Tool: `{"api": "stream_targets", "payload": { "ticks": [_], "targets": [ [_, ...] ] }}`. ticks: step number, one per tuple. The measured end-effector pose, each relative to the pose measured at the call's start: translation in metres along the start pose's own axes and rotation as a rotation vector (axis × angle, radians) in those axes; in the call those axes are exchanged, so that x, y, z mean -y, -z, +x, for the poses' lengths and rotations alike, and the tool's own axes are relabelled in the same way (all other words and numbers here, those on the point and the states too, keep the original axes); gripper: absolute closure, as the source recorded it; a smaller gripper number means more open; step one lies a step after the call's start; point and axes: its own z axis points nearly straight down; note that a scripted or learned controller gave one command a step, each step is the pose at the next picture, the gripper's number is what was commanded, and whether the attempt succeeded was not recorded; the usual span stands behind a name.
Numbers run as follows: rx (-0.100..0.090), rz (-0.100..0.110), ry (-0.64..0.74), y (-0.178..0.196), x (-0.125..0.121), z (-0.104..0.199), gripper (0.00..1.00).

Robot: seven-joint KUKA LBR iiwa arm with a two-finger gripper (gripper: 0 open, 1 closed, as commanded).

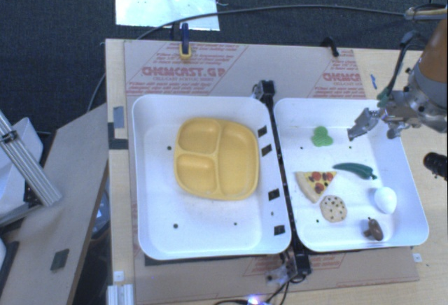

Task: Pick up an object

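Gripper fingers (pixel 378 123) hang spread apart with nothing between them over the upper right part of the right-hand shallow white bin (pixel 413 188), the grey arm (pixel 430 80) reaching in from the right edge. Nearest the camera in that bin, a small brown lumpy piece (pixel 374 229) lies by the front right corner, with a round tan chocolate-chip cookie (pixel 333 208) to its left and a white egg (pixel 385 199) just behind it. Farther back sit a triangular toy pizza slice (pixel 315 182) and a dark green pepper-like pod (pixel 355 170), and beyond them a small bright green leafy piece (pixel 322 136), the object closest to the fingers, lying to their left. A yellow plastic divided plate (pixel 215 157) with three compartments rests in the middle of the left-hand white bin (pixel 150 178). Behind both bins, printed protective sheeting (pixel 210 69) covers the bench.
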Motion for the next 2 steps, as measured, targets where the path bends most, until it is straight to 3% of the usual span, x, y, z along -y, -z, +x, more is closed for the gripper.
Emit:
{"api": "stream_targets", "payload": {
  "ticks": [1, 2],
  "targets": [
    [0.002, -0.01, 0.002, 0.006, -0.002, 0.0, 0.0],
    [0.001, -0.007, 0.0, -0.048, 0.008, 0.0, 0.0]
  ]
}}
